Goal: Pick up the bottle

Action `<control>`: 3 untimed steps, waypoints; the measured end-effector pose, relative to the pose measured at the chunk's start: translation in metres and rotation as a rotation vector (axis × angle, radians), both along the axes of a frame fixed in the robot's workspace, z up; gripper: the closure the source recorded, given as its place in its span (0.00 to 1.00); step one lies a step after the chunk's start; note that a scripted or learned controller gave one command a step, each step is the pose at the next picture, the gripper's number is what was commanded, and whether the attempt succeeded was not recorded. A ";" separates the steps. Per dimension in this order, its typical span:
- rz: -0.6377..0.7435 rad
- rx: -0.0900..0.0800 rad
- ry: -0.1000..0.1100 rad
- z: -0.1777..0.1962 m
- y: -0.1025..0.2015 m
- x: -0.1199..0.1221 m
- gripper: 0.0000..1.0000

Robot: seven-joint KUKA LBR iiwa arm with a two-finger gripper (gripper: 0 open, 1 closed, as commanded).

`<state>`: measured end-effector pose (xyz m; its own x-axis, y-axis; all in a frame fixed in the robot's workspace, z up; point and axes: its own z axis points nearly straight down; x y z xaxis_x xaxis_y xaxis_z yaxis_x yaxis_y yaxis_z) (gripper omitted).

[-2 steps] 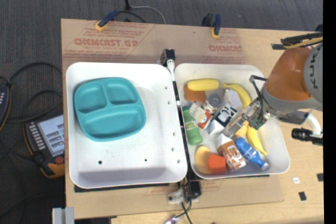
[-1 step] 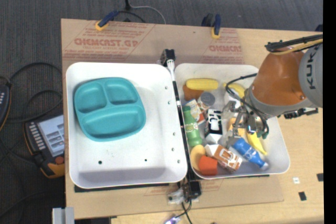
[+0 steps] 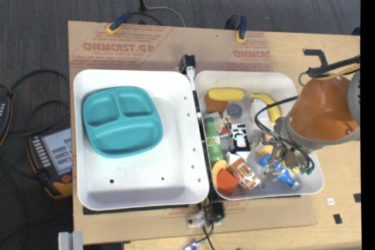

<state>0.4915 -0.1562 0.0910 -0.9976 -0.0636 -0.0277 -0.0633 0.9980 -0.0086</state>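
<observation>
The bottle looks like the green one lying lengthwise along the left wall of the right bin, with a pale label near its far end. My gripper hangs low over the right half of that bin, above a jumble of blue and orange items, well to the right of the bottle and apart from it. The orange wrist band covers part of the bin's right side.
A teal divided plate lies in the left bin. The right bin also holds a yellow corn cob, a banana, a grey disc, an orange fruit and a small printed box.
</observation>
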 end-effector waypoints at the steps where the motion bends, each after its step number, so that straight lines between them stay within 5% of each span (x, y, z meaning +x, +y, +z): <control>1: 0.271 0.003 0.018 -0.001 -0.039 0.022 0.00; 3: 0.527 -0.016 0.012 0.000 0.014 0.006 0.00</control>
